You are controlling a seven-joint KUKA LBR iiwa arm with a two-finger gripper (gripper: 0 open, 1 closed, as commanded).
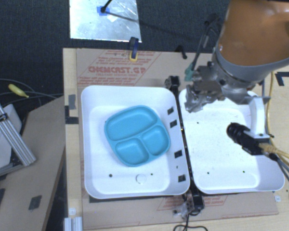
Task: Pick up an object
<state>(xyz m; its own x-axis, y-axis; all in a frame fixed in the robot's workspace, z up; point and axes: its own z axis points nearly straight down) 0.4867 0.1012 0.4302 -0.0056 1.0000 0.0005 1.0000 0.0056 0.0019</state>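
Blue plastic identified the only graspable item — a divided tray [137,135] with three compartments, lying flat near the middle of the left bin [94,177]. Its long axis ran diagonally, from the bin's near-left toward its far-right. Across the divider between the bins, the pincer [196,101] sat at the far-left corner of the right bin [260,183], low over the white floor; nothing was seen between its tips, and whether they were spread or pressed together could not be told. The tray therefore lay to the pincer's left and nearer the camera — well apart, in the other bin. Judged from this, a pick would require travel leftward over the divider.
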